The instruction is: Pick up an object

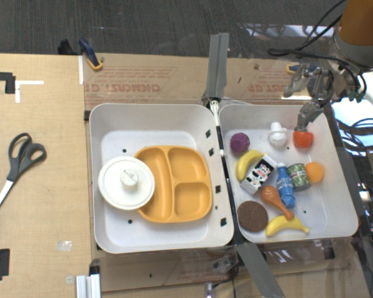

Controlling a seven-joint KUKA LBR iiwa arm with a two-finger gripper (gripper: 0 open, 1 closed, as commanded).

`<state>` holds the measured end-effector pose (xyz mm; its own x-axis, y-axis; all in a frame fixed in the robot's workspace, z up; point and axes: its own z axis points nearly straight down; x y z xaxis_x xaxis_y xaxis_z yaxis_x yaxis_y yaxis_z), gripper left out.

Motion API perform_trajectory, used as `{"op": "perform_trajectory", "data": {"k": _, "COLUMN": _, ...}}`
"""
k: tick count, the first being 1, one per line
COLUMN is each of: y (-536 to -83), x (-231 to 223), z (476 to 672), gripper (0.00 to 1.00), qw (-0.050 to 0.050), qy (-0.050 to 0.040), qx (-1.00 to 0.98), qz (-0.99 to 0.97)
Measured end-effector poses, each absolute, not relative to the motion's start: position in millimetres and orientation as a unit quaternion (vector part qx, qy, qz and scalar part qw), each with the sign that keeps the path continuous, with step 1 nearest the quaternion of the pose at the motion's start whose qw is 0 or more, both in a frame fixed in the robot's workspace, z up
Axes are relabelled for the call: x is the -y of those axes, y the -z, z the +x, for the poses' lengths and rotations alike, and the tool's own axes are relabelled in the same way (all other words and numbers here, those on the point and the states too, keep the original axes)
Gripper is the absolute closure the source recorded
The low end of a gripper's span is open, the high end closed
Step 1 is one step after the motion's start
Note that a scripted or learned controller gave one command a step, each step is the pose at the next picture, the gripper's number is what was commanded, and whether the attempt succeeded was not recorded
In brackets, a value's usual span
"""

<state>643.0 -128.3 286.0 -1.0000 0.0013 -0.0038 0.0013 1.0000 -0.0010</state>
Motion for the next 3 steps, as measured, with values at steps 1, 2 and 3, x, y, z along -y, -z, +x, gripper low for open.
{"op": "perform_trajectory", "data": {"k": 1, "y": -94, "x": 143, "z": 648.8, "gripper": 0.0, "qw": 0.003, "qy": 0.0007, "qx": -0.985, "qz": -0.175}}
{"op": "perform_trajectory", "data": {"k": 2, "y": -96, "x": 211, "z": 635.4, "gripper": 0.0, "qw": 0.005, "qy": -0.0053, "qx": -0.988, "qz": -0.152}}
{"op": "perform_trajectory", "data": {"k": 3, "y": -93, "x": 221, "z": 549.8, "gripper": 0.0, "qw": 0.003, "qy": 0.0004, "qx": -0.986, "qz": -0.165}}
